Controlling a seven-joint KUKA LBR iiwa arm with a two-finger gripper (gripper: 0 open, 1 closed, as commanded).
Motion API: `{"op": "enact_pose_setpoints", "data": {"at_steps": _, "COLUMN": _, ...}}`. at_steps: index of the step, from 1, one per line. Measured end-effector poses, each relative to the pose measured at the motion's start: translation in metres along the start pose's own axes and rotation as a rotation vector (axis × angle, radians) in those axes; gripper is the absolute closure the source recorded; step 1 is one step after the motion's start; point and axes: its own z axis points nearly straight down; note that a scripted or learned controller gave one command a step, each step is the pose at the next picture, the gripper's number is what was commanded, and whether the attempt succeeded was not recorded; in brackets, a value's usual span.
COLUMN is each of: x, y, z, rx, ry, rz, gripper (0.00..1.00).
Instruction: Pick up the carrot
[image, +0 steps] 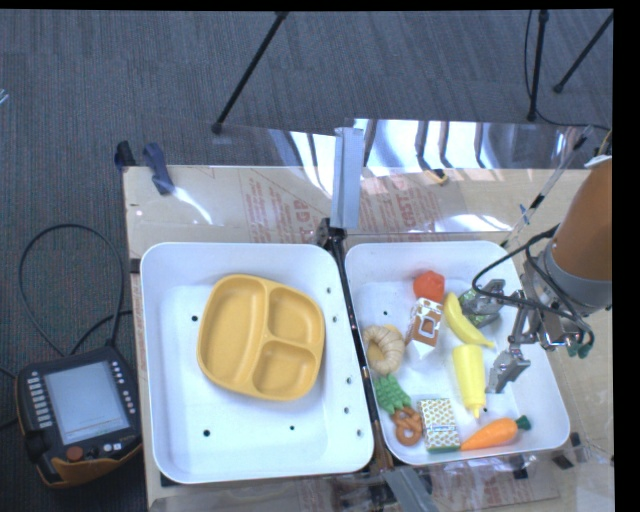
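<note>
The carrot (490, 434), orange with a green top, lies along the front edge of the right bin (550, 400), its green end pointing right. My gripper (507, 370) hangs over the right side of that bin, just above and behind the carrot and beside a yellow squeeze bottle (469, 377). It is not touching the carrot, and nothing shows in it. The grey arm with its orange band (592, 235) comes in from the right.
The right bin also holds a banana (463, 320), a small carton (425, 324), a red piece (429, 284), a pastry ring (384, 347), a green toy (392, 394), a pretzel (407, 427) and a little box (438, 423). A yellow divided plate (262, 338) lies in the left bin.
</note>
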Motion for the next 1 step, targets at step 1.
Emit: {"op": "enact_pose_setpoints", "data": {"at_steps": 1, "x": 0.0533, "y": 0.0367, "z": 0.1136, "rx": 0.002, "ry": -0.012, "rz": -0.022, "gripper": 0.0}}
